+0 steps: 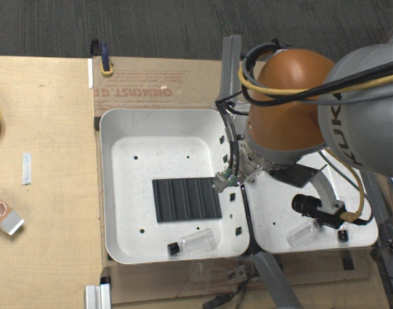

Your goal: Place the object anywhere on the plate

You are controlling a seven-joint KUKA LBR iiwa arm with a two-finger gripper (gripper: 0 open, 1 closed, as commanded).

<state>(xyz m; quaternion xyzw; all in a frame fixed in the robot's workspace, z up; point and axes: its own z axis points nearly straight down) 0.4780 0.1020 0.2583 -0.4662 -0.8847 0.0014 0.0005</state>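
A dark ribbed rectangular plate (186, 199) lies flat in the middle of the left bin (119, 134). A clear vial with a black cap (193, 243) lies on its side near the bin's front edge.

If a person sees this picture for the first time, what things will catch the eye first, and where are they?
First comes the big orange band of the grey arm, which hangs over the gap between the two white bins. Next is the dark ribbed plate lying flat in the middle of the left bin. A clear vial with a black cap lies near that bin's front edge, apart from the plate.
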